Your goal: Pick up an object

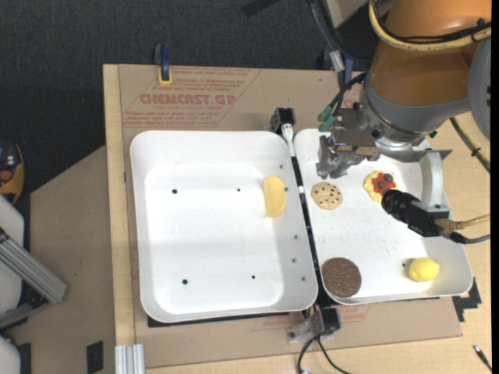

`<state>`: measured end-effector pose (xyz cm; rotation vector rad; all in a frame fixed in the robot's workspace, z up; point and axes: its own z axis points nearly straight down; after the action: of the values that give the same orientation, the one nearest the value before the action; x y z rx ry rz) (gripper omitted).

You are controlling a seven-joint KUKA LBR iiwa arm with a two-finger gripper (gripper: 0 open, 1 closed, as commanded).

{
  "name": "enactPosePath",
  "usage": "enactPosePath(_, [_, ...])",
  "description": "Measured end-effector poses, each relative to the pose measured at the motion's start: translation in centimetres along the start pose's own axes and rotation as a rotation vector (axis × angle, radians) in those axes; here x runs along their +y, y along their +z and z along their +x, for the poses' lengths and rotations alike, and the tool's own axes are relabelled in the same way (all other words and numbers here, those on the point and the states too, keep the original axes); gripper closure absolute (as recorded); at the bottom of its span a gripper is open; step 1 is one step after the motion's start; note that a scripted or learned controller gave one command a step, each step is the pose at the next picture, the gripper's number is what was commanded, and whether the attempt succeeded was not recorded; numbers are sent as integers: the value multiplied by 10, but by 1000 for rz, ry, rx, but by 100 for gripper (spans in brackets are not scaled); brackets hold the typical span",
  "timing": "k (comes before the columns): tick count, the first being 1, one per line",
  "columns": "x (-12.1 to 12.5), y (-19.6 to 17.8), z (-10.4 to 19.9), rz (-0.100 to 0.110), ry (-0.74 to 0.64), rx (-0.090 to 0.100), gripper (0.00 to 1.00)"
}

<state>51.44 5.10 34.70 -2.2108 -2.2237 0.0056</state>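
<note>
My gripper [330,167] hangs over the far left part of the right bin [390,240], just above and behind a tan chocolate-chip cookie [327,195]. Nothing shows between its fingers. A small pizza-like piece [380,184] with red topping lies to the cookie's right. A dark brown round cookie [341,276] sits at the bin's near left corner, and a yellow lemon [422,269] at its near right. In the left bin [179,232], a pale yellow oblong piece [274,196] rests by the right wall.
The arm's grey and orange body [425,53] looms over the right bin's far side. A black cable connector [409,211] reaches over the bin from the right. Clamps [282,119] hold the bins' shared edge.
</note>
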Motion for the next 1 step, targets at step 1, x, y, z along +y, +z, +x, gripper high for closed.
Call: enactPosePath(1, [17,55,-33,0,9,-3,100])
